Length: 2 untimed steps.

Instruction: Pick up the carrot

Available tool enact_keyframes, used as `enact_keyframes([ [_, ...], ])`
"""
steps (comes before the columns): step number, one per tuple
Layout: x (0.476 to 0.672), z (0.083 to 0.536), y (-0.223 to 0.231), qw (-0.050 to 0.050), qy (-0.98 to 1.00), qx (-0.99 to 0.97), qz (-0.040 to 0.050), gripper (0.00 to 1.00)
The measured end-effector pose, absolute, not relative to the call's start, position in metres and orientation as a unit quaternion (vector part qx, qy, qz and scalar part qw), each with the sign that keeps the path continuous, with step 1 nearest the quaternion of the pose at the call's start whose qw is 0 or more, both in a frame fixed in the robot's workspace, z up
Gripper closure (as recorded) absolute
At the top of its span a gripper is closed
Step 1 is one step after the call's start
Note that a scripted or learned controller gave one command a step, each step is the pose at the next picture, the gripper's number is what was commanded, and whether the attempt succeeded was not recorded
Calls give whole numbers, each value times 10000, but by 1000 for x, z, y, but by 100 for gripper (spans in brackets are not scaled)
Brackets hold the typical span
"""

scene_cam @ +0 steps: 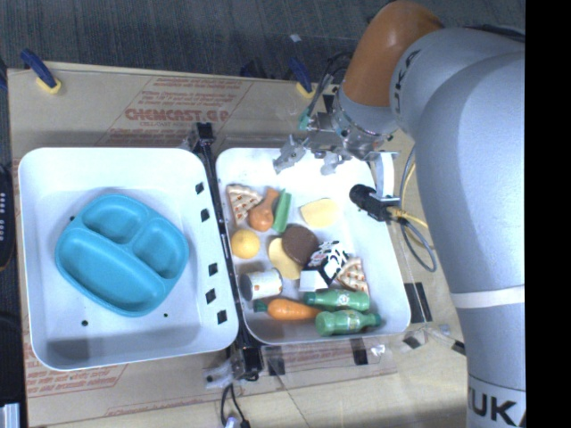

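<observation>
i'm in the approach step. my gripper (310,156) hangs over the far rim of the right bin (393,266), fingers spread and holding nothing. the carrot (291,309) lies near the bin's front edge, touching a green bottle (338,300). next i must travel toward that edge and come down over the carrot, clear of the bottle.

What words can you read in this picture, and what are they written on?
"CHEMCAST GP" in big red letters, on the brown paper sheet behind the two white bins.
Smaller red lines above and below it: too blurred to read.
Red print on the same paper along the near left edge: too blurred to read.
"KU", the start of a cut-off name, on the grey arm at the bottom right.
</observation>
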<state>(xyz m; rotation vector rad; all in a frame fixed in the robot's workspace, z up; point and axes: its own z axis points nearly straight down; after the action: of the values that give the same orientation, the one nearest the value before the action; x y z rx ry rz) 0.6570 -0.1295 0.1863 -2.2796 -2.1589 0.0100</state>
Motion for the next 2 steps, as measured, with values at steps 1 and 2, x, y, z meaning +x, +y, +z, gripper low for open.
enact_keyframes([
  [1,594,104,-121,-85,-7319,-6814,-42,0],
  [2,595,115,-120,-71,-7348,-6782,-36,100],
])
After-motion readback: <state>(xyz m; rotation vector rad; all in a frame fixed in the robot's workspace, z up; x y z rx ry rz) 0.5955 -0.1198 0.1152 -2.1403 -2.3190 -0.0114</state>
